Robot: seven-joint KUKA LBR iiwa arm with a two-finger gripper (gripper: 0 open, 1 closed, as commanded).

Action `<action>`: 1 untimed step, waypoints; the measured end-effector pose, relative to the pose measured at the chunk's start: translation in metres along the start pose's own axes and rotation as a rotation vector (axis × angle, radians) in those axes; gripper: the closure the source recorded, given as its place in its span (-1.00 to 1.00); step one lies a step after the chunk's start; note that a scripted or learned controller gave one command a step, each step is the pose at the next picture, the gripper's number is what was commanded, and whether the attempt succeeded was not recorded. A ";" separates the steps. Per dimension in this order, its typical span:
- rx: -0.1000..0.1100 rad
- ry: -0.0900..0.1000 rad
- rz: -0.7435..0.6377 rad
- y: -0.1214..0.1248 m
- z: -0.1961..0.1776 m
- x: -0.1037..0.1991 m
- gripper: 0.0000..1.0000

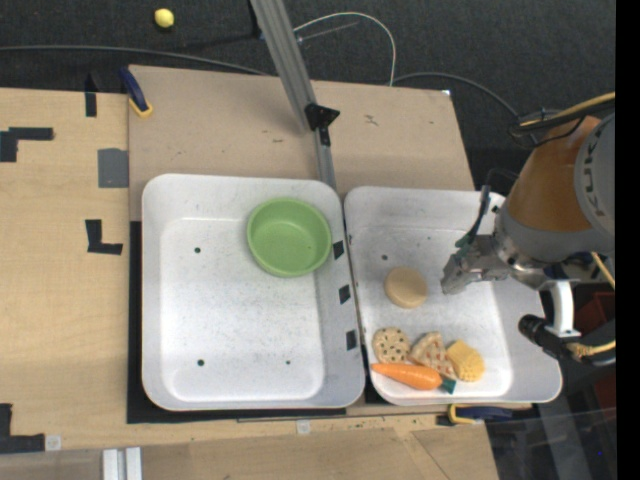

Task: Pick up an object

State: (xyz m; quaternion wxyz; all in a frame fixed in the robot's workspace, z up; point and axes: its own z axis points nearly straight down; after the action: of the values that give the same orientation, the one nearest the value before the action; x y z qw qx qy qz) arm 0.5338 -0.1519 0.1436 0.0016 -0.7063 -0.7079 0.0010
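A tan round disc (406, 288) lies in the middle of the right bin (420, 213). Along that bin's near edge lie a waffle-patterned cookie (389, 345), a pretzel-like piece (428, 349), a yellow corn piece (465, 361) and an orange carrot (408, 375). My gripper (459, 275) hangs low over the right bin, just right of the tan disc and apart from it. Nothing shows between its fingers. A green bowl (289, 236) sits in the left bin (200, 298) at its far right corner.
A grey metal pole (285, 48) slants down to the divide between the bins. A blue and yellow clamp (134, 91) sits on the bench's far left. A small yellow ball (164, 17) lies on the dark floor beyond.
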 end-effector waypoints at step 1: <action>-0.007 -0.002 0.001 -0.008 -0.054 0.006 1.00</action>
State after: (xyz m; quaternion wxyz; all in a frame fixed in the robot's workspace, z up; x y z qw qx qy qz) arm 0.5262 -0.1462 0.1975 -0.0015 -0.7066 -0.7076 -0.0009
